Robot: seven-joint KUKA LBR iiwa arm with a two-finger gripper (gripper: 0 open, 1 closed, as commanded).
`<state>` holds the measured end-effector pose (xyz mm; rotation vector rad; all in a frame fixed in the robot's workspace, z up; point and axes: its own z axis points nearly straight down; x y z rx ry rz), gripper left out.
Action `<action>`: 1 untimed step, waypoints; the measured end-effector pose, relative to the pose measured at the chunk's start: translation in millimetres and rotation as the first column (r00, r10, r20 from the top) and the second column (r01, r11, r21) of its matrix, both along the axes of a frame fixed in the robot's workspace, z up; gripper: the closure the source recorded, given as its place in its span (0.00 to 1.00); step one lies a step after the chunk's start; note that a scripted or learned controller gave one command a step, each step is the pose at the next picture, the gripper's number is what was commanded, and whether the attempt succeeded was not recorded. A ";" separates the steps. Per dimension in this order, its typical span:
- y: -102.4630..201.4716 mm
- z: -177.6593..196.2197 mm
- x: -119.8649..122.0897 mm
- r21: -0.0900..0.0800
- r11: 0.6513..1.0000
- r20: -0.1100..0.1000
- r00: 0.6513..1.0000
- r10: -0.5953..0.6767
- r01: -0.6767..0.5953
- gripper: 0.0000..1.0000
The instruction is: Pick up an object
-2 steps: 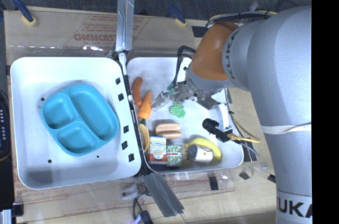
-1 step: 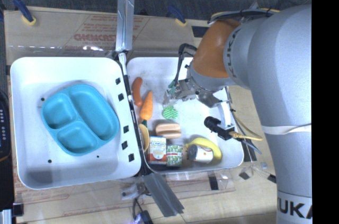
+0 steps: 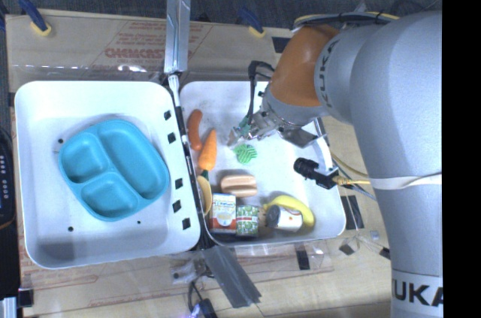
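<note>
A small green object (image 3: 245, 152) is lying on the floor of the right bin (image 3: 331, 222), just below and beside the tips of the gripper (image 3: 242, 133), which is hanging low over it. By my judgement the arm is working through the approach or closing step of a pick. The next move is probably asking for a short descent so the jaws are straddling the green piece before squeezing. The jaws are looking slightly apart, with nothing seated between them; whether a tip is touching the green object I cannot tell. An orange carrot (image 3: 208, 149) is lying beside the jaws on the far side from the arm, and a hot dog (image 3: 237, 183) sits just beyond the green piece.
</note>
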<state>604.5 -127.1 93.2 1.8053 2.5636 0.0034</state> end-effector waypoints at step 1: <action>56.0 100.3 7.9 0.002 0.993 -0.003 0.993 -0.119 0.119 1.00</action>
